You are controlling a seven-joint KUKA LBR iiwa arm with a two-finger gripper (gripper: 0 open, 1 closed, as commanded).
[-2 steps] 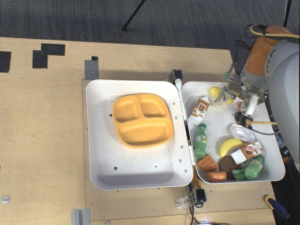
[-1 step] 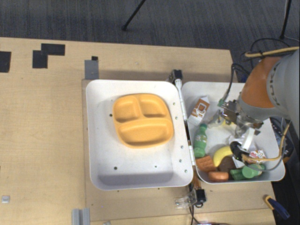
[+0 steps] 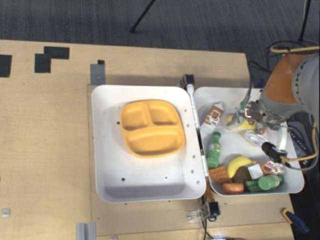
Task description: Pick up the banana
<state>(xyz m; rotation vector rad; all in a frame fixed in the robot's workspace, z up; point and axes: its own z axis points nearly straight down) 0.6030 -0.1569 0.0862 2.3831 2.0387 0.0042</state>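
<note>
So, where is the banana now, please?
The banana lies in the right bin, near its front edge, between the green bottle on its left and the brown item beside it.

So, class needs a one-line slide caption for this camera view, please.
Grey arm reaches into the right bin, with the banana lying among toy food; orange tray in left bin.

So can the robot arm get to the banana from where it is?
Probably yes. The banana lies on top of the pile in the right bin, its upper side uncovered. The gripper hangs over the same bin, further back. Neighbours crowd the banana's sides, which might make gripping tricky.
</note>
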